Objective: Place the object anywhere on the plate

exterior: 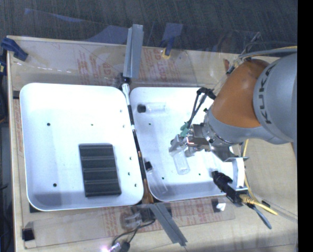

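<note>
The big grey and orange arm (251, 101) reaches in from the right and hangs over the right bin (162, 190). Next to it is the left bin (41, 96). A dark plate (98, 169) with ridges lies flat in the left bin, near its front edge.

The claw (180, 145) is low over the middle of the right bin. The view is too blurry there to tell if the claw is apart or together, or if it has hold of anything.

Just below the claw lies a small clear bottle (182, 164) on the bin floor. This looks like the thing to move, and it is well apart from the plate. A second clear tube (150, 108) with a dark cap lies near the back of the same bin.

The bottle looks light and hard, and probably smooth and slippery. It is round, so it may roll or slip out when squeezed. The best place to hold it is likely across its middle, with a gentle squeeze.
</note>
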Controlling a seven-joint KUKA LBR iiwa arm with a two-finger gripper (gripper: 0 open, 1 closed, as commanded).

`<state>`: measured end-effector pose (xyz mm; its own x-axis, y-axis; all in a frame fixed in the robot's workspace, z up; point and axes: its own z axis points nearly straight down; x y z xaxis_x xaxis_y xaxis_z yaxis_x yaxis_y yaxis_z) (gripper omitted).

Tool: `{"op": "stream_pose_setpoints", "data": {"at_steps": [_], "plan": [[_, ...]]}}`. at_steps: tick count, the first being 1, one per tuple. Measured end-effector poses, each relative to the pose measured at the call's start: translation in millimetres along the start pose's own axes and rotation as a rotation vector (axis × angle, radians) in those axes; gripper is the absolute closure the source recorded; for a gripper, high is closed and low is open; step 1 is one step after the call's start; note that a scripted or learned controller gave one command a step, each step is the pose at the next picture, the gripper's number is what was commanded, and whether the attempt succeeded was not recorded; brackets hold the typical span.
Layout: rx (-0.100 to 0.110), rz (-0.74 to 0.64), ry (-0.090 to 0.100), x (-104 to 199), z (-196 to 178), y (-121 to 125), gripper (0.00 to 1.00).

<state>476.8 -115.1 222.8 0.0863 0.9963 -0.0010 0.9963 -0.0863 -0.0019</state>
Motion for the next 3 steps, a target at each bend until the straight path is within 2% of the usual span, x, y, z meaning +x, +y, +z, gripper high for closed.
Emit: {"op": "stream_pose_setpoints", "data": {"at_steps": [1,2,3], "plan": [[0.002,0.166,0.001,62,3,34,1.0],[0.005,0.354,0.001,110,26,-11,1.0],[0.003,0.358,0.003,178,3,16,1.0]]}}
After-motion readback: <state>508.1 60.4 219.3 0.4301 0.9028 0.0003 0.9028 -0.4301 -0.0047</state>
